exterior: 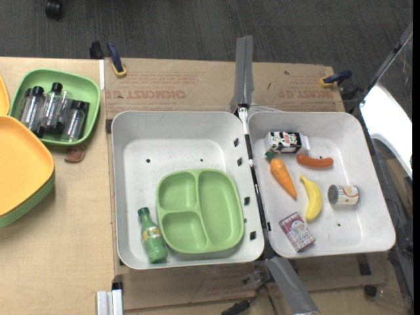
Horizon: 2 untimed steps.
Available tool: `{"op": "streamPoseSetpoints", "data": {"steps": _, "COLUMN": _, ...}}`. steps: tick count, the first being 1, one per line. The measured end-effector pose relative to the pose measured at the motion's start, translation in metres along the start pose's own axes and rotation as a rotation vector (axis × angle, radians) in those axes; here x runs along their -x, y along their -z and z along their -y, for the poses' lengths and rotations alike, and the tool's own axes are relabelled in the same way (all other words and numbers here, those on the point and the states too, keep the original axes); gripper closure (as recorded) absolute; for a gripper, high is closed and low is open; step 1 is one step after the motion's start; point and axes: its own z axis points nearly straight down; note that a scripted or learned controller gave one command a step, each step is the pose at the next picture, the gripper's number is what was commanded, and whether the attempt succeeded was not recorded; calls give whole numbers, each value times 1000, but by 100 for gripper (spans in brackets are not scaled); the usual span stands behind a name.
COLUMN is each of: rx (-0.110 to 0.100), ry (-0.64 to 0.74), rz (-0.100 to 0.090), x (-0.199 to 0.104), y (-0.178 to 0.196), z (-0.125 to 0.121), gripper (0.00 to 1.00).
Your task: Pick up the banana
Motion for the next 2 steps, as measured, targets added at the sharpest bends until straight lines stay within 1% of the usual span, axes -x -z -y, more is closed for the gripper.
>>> {"op": "streamPoseSetpoints", "data": {"steps": 1, "rx": 0, "ry": 369, "rz": -2, "x": -9, "y": -81, "z": 8, "gripper": 100}}
{"op": "streamPoseSetpoints", "data": {"steps": 2, "rx": 1, "ry": 107, "rz": -1, "x": -8, "y": -29, "z": 7, "gripper": 100}}
